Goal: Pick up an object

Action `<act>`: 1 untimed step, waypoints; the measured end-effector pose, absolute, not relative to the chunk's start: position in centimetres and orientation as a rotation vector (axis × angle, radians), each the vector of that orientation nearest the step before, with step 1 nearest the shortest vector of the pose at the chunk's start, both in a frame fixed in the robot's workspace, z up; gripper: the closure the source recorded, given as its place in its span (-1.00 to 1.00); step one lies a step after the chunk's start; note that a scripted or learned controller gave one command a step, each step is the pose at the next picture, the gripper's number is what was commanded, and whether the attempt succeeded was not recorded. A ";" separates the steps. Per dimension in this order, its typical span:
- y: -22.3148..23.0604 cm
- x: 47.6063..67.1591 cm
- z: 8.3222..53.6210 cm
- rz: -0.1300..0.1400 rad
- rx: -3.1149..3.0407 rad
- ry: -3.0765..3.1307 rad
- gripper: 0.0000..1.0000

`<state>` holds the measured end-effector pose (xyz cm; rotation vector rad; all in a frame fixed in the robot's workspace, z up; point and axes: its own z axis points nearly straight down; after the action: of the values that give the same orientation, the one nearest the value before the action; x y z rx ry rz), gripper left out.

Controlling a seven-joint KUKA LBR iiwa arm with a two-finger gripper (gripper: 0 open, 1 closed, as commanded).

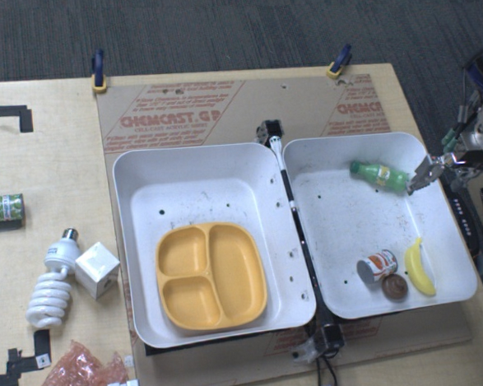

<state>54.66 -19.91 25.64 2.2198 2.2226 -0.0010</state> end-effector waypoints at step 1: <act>-21.9 53.8 10.2 0.001 2.224 2.224 -1.00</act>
<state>53.76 -21.93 10.23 2.2238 2.2241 0.0010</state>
